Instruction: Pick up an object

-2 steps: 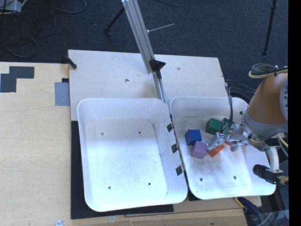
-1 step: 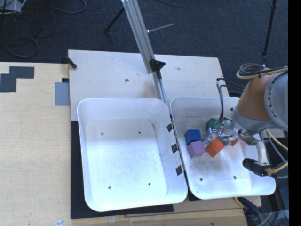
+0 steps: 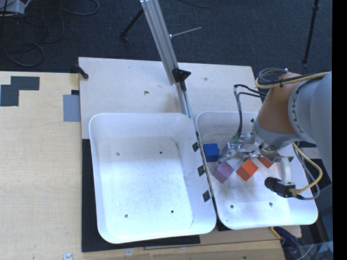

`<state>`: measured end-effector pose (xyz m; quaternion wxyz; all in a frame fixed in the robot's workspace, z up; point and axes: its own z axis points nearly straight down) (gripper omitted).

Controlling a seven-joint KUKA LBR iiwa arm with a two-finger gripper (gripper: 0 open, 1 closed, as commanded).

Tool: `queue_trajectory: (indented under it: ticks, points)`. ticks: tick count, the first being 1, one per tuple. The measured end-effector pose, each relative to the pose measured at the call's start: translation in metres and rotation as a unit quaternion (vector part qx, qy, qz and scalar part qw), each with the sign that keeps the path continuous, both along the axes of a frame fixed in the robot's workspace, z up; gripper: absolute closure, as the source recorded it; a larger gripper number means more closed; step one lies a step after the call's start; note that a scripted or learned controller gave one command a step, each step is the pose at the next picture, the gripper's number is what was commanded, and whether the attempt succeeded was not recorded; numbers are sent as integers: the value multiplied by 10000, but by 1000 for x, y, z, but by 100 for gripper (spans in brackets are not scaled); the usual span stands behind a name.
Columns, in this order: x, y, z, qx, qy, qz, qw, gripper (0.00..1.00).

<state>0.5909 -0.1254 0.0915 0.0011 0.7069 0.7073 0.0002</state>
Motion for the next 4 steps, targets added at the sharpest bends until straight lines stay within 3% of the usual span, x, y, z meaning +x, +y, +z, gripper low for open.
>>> queue_trajectory:
  ticks: [1,2,4]
  points:
    - [49,-15,-1,8,20,12,10000,0]
    - [68,-39,-3,93,299,-41,9995,0]
    - [69,-51,-3,140,307,-29,9994,0]
